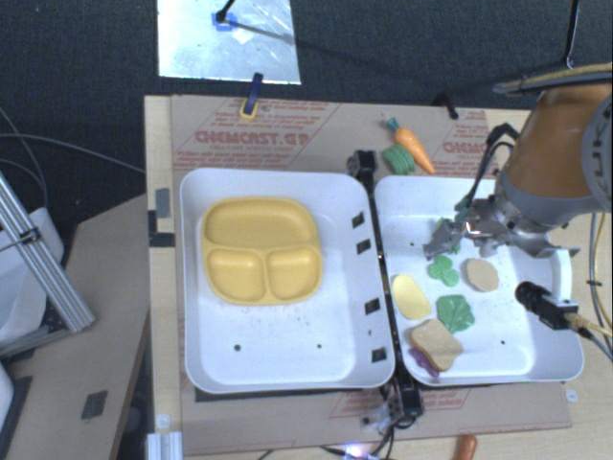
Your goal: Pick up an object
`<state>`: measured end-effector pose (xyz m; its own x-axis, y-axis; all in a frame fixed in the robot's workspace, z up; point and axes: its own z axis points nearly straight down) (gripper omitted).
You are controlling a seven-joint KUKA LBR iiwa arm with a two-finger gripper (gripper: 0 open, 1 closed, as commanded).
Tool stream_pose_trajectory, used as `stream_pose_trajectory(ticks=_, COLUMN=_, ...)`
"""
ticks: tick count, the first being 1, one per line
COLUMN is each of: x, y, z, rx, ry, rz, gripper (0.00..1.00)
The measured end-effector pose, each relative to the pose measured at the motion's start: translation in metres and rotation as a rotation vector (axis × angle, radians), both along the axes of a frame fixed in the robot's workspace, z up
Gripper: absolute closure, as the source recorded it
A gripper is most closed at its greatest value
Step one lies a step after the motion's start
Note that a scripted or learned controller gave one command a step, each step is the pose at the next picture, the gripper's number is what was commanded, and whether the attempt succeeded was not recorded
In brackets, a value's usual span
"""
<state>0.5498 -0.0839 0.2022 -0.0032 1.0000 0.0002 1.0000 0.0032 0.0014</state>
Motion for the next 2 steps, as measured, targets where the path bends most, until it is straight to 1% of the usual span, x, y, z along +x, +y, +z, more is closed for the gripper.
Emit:
stream_pose_trajectory(ticks=1, x=0.054, y=-0.052, z=-0.073, rx=-0.002, ry=0.002, rz=-0.004, gripper=0.0)
stream_pose_trajectory(ticks=2, x=-0.025, y=-0.016, z=-0.117, rx=0.002, ry=0.0, rz=-0.003, gripper=0.0)
